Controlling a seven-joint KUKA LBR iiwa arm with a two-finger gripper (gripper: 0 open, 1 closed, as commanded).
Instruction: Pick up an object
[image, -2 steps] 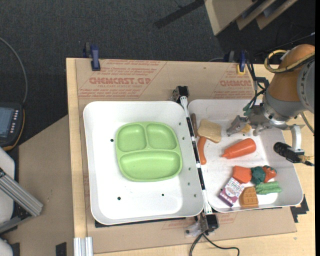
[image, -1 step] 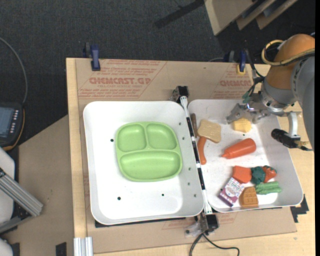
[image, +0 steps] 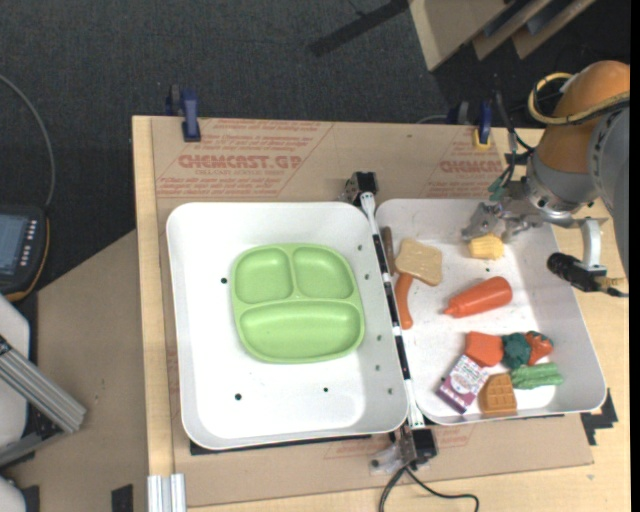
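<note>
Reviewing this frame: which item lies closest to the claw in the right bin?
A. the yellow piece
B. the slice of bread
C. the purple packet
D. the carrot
A. The claw sits at the top of the right bin, just above the yellow piece; the carrot and the slice of bread lie farther off, and the purple packet is near the bin's lower edge.

open floor around green plate (image: 297, 302), toys (image: 500, 368) crowding right bin (image: 580, 330)

Arm (image: 590, 120) cut off at right edge
</note>
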